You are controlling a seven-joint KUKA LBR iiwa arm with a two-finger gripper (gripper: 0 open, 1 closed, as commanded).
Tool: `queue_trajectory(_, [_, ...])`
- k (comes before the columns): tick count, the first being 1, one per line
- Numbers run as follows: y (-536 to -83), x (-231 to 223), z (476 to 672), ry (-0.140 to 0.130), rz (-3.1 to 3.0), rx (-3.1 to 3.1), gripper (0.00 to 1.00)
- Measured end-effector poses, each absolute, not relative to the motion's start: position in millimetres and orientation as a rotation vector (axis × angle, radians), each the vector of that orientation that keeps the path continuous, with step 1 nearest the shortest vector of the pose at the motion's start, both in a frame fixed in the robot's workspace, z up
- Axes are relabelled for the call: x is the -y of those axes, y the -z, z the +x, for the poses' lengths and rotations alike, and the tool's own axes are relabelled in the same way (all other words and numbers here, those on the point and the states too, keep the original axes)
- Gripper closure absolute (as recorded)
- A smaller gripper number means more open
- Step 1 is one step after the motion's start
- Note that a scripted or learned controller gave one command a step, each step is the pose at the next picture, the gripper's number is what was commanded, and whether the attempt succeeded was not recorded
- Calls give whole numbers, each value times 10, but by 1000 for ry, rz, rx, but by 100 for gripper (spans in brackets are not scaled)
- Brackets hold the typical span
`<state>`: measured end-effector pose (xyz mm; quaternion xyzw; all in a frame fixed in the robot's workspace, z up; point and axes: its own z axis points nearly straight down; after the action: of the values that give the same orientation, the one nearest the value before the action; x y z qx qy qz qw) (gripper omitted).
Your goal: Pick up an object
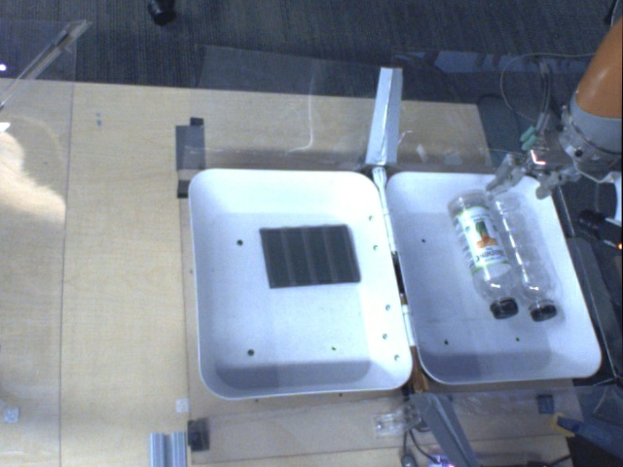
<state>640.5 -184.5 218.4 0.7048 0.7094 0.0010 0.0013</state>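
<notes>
Two clear bottles [501,256] lie in the right bin [428,261] — the gripper [521,171], fingers spread, holds nothing.

In the right bin [428,339], two clear bottles [501,256] lie side by side toward its right half, leaving open floor along the left and near edges. The left bin [224,339] offers room all around a dark ridged mat [310,256] lying flat at its center.

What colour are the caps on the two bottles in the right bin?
Black, on both bottles, seen in the camera view at their near ends.
</notes>
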Motion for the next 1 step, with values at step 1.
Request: queue_trajectory(1, [-1251,1856,6510,-7,2102,-2325,0])
